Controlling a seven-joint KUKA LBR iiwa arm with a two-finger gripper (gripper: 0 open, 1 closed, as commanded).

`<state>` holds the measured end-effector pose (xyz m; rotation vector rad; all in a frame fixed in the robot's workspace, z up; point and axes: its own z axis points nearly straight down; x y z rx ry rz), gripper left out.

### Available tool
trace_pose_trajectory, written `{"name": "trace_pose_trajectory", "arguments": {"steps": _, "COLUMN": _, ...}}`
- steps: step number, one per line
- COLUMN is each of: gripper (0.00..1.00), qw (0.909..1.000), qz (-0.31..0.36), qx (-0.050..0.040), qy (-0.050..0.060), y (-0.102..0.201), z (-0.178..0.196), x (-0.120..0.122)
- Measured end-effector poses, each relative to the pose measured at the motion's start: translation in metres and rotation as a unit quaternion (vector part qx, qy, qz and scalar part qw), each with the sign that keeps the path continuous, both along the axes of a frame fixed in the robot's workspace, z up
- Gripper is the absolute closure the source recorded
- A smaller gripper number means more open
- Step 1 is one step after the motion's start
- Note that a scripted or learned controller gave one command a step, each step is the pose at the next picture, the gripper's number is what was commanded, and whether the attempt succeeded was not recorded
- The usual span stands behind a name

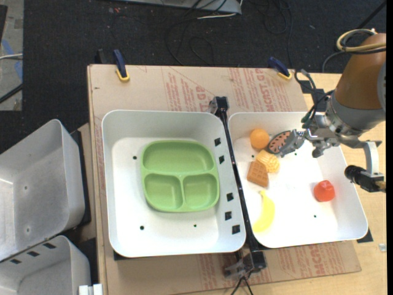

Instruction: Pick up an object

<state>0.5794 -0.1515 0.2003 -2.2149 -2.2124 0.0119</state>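
My gripper (302, 137) hangs over the back part of the right bin (344, 226), under the grey wrist with its orange band. A dark reddish speckled piece (282, 142) sits right at the gripper's left tip, touching or nearly touching it. Just left of that piece lies an orange ball (260, 138). Below them are a yellow-orange waffle-like block (268, 160) and a brown wedge (258, 174) leaning together. A yellow banana (265, 212) lies toward the bin's front left. A red rounded object (324, 190) rests to the right of centre.
The left bin (120, 226) holds a green three-compartment plate (180, 176). A black divider (232, 171) runs between the two bins. Clamps (121, 66) grip the bench's back edge. Other white bins (37, 183) stand off the bench at far left.
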Motion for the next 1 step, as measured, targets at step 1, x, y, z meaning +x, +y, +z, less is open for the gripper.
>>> {"name": "trace_pose_trajectory", "arguments": {"steps": 1, "gripper": 0.00, "qw": 1.0000, "qz": 0.001, "qx": -0.0010, "qy": -0.006, "y": 0.0003, "z": 0.0073, "x": 0.0031}}
